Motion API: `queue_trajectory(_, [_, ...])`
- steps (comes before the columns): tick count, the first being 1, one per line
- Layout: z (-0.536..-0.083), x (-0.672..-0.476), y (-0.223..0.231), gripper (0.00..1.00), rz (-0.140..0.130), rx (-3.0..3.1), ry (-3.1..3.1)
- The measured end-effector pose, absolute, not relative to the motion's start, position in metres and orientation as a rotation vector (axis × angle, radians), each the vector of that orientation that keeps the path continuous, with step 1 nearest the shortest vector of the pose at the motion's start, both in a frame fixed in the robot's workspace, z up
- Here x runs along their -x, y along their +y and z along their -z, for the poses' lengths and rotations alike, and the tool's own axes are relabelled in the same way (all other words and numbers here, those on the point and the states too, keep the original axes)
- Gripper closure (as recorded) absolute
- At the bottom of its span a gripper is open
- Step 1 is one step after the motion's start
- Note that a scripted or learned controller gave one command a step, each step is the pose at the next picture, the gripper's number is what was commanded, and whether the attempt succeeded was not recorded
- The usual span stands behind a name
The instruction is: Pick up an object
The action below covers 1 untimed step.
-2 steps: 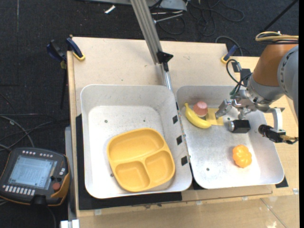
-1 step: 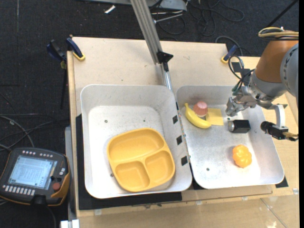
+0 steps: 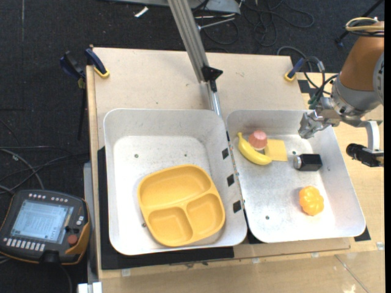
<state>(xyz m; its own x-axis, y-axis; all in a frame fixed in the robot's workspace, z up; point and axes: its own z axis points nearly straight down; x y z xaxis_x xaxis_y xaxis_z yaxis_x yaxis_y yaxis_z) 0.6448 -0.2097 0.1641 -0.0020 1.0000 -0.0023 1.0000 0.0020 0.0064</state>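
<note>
Two white bins side by side. Nearest, left bin [image 3: 122, 139] holds a yellow divided tray [image 3: 181, 204], lying flat, filling much of its front half. Right bin [image 3: 333, 224] has the loose pick candidates: orange lumpy toy [image 3: 311, 200] nearest, then black block [image 3: 307, 162], then banana [image 3: 252, 152] touching a pink-topped piece [image 3: 258, 139] on a pale yellow card [image 3: 278, 150]. Farthest, gripper [image 3: 308, 127] hangs over the right bin's back-right corner, holding nothing; likely staged above before descending. Grip state: cannot tell.

Tray [image 3: 181, 205] in left bin [image 3: 122, 127].
</note>
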Motion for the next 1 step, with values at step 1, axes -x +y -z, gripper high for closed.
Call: queue_trajectory(1, [-0.2079, -0.6452, -0.2074, 1.00, -0.005, -2.214, 2.220])
